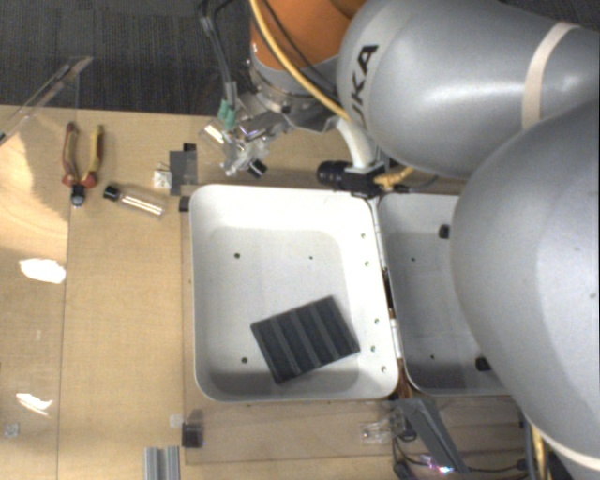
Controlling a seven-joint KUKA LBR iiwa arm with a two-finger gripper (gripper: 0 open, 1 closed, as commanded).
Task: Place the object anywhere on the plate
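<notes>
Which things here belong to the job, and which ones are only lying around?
For the job:
- dark ribbed object lying in the left bin
- gripper, above the bin's far edge

Lying about:
- pliers
- small clear tube
- right bin

The arm (469, 103) is grey with an orange band (291, 28) and black lettering. Both bins (211, 281) are white. The ridged block (305, 338) is dark grey, striped by grooves. The bench (112, 309) is tan wood. The pliers (82, 159) have red handles.
</notes>
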